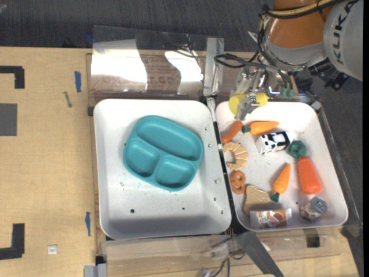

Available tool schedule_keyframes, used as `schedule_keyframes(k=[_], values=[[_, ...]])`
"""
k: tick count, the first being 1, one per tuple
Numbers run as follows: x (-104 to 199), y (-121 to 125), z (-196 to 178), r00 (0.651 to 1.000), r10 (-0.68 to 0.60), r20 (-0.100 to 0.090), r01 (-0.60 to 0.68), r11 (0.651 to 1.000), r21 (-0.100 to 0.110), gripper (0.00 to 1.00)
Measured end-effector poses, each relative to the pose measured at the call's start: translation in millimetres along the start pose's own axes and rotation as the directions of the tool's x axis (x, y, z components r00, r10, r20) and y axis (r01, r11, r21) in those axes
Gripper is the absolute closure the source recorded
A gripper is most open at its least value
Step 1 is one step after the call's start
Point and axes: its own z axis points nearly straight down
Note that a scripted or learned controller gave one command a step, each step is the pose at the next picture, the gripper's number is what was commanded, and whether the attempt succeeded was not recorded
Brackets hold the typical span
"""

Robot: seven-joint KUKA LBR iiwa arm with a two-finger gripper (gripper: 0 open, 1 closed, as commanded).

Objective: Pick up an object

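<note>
- Yellow toy [237, 104] up at the far left corner of the right bin [330, 154], pinched between the fingers of the gripper [249, 104], part of it hidden by them.
- Gripper pressed onto that yellow toy, pointing down from the grey wrist with the orange band [297, 13] in the upper right.
- Just below the gripper: an orange carrot [264, 127] lying across, and a second orange piece [232, 131] slanting against the bin's left wall.
- Black-and-white toy [273, 142] right under the carrot, a small dark green piece [297, 149] just beside it to the right.
- Near the left wall, lower down: a tan ridged pastry [236, 154], then a small pretzel [237, 179] beneath it.
- Toward the middle: another carrot [281, 179] tilted, green end down; a stout orange-red piece [309, 176] upright to its right.
- Along the near edge: a slice of toast [256, 197], a brown labelled can [271, 216] on its side, a small grey tin [313, 208] at the right corner.
- In the left bin [109, 201]: a teal divided plate [163, 152] with three compartments, set at a slant near the middle.
- Both bins side by side on a tan wooden bench [40, 183], with a clear plastic sheet [150, 68] lying behind the left bin.
</note>
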Motion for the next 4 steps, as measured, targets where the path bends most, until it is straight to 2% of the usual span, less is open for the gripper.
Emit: schedule_keyframes(k=[1,2,3,4], values=[[8,5,6,0.999,-0.051,0.001,0.051,0.999,0.001,1.00],[75,33,7,0.997,-0.077,0.003,0.077,0.997,0.000,1.00],[25,59,10,0.985,-0.173,0.006,0.173,0.985,0.000,1.00],[73,93,31,0.977,-0.212,0.001,0.212,0.977,-0.001,1.00]])
